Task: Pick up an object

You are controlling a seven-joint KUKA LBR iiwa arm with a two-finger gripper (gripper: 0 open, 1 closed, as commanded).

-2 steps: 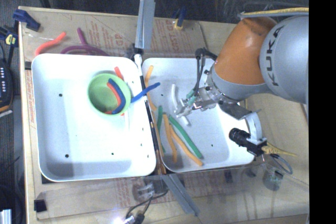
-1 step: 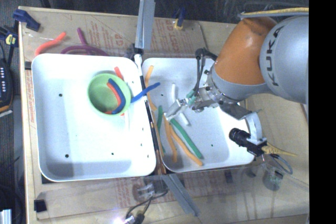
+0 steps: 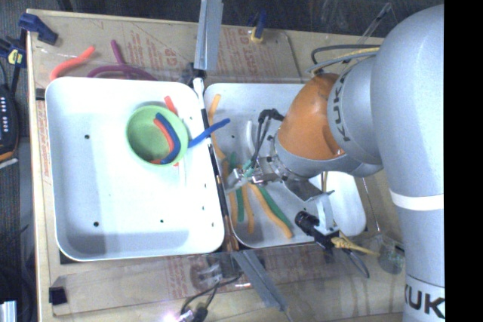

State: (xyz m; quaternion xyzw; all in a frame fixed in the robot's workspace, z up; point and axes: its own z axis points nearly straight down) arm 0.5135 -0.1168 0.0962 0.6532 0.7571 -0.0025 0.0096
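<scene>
Camera view: pincer [image 3: 240, 179] sits low in the right bin [image 3: 302, 98] among orange and green sticks [image 3: 272, 211]; I cannot tell its state.

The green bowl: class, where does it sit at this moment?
In the camera view, the green bowl sits in the left bin, toward its upper right part, near the divider between the bins. A blue strip reaches from its rim toward the right bin.

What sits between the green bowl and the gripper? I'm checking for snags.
In the camera view, between the green bowl and the gripper lie a blue stick jutting from the bowl and the bins' adjoining rims.
</scene>
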